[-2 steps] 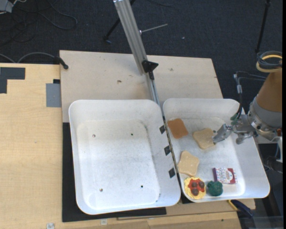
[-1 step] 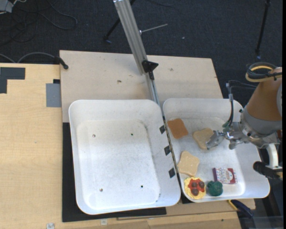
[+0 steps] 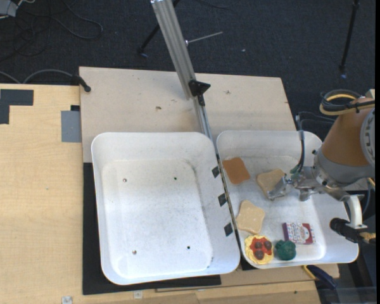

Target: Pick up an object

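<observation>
My gripper (image 3: 289,194) hangs low in the right bin (image 3: 266,142), near its middle right. It stands open, with one finger beside a tan bread piece (image 3: 269,180) and nothing visibly between the fingers. A brown toast slice (image 3: 235,170) lies to the left of it. Another tan bread piece (image 3: 251,218) lies nearer the front. Along the front wall sit a red and yellow toy (image 3: 259,248), a green lump (image 3: 285,250) and a red and white packet (image 3: 298,233).
The left bin (image 3: 114,151) stands beside the right one, with black clips (image 3: 220,199) on the shared wall. A slanted metal rail (image 3: 177,49) rises from behind the bins. The grey and orange arm (image 3: 345,147) covers the right bin's right edge.
</observation>
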Controlling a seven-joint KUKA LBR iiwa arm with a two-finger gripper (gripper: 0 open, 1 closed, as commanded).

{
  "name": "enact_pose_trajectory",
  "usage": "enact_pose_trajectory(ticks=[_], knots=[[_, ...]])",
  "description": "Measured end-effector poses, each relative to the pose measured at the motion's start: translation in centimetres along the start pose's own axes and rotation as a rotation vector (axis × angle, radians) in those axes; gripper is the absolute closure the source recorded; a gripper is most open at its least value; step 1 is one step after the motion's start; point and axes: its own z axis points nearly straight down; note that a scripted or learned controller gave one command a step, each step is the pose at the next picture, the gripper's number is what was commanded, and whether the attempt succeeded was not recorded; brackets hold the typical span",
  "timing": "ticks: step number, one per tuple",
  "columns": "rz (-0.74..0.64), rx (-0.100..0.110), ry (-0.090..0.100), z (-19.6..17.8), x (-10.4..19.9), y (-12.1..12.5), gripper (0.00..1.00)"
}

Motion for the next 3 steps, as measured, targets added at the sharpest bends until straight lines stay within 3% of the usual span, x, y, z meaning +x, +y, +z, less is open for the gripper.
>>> enact_pose_trajectory(ticks=[1,3], knots=[[0.004,-0.002,-0.001,-1.2,-0.1,0.1,1.00],[-0.003,-0.005,-0.004,-10.8,-1.6,1.5,1.00]])
